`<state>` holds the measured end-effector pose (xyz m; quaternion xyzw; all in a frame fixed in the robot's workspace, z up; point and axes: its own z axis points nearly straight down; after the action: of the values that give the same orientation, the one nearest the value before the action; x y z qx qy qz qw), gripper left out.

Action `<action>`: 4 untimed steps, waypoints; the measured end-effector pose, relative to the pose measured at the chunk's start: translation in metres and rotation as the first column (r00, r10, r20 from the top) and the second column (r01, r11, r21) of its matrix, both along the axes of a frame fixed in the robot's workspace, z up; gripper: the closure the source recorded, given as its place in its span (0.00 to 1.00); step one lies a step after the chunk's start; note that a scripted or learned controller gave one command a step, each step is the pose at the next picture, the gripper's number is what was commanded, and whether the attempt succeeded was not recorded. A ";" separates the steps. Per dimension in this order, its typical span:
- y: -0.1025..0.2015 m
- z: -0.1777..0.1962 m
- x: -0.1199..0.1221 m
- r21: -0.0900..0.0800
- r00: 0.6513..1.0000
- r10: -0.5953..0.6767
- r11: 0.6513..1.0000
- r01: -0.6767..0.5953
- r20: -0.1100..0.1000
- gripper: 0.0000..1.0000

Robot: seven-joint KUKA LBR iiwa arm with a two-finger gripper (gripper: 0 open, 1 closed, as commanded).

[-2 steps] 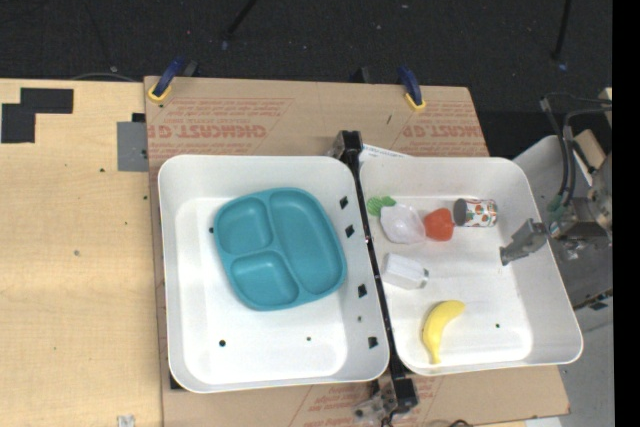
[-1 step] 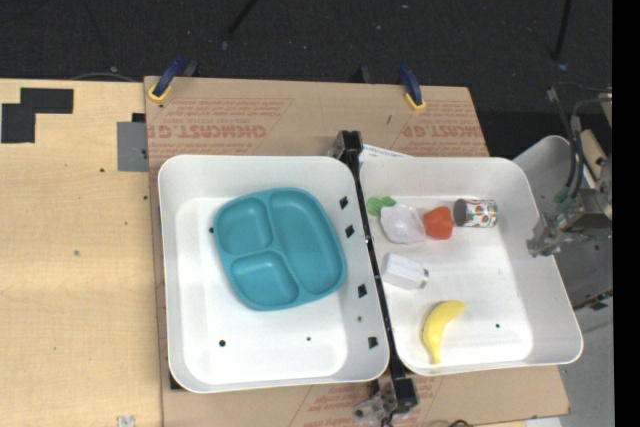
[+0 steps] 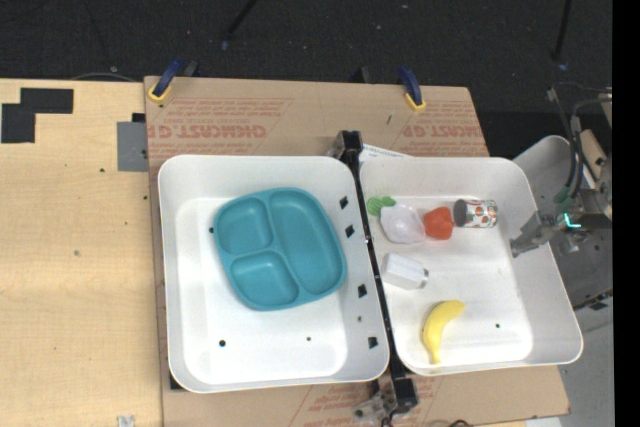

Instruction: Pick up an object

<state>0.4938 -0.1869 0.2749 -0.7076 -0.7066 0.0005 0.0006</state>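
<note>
Two shallow white bins sit side by side on a brown cardboard sheet (image 3: 300, 115) that is held to the bench at its far edge by two blue-and-yellow clamps (image 3: 412, 87).

Left bin (image 3: 190, 315): one teal plastic plate with three compartments (image 3: 278, 248), lying flat, slightly left of the bin's middle and turned at an angle to its walls.

Divider: a black strip (image 3: 365, 265) runs from far to near where the two bins meet.

Right bin (image 3: 540, 315), contents from left to right:
- a small green item (image 3: 379, 205), at the far left, just beside the divider; its shape is too small to tell.
- a clear, whitish rounded plastic piece (image 3: 402, 224), touching or nearly touching the green item.
- a white blocky object (image 3: 406, 272), nearer than the clear piece, lying alone.
- a red rounded object (image 3: 438, 223), just right of the clear piece.
- a yellow plastic banana (image 3: 441, 328), at the near side, well apart from the far cluster.
- a small printed can (image 3: 477, 213), lying on its side, dark end towards the red object.

Arm: at the right edge, just outside the right bin's right wall, greyish hardware with a small green light, possibly the gripper (image 3: 545, 233); I cannot tell whether it is apart or together. It is well apart from every object.
</note>
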 end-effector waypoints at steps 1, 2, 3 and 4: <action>0.000 0.010 0.000 0.000 1.000 0.000 1.000 0.000 0.000 1.00; 0.037 0.157 -0.018 -0.001 1.000 0.003 1.000 -0.003 0.013 1.00; 0.037 0.151 -0.018 0.000 1.000 0.003 1.000 -0.003 0.001 0.00; 0.037 0.161 -0.018 -0.001 1.000 0.003 1.000 -0.003 0.001 1.00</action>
<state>0.4760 -0.1498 0.4361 -0.7067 -0.7075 0.0005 0.0000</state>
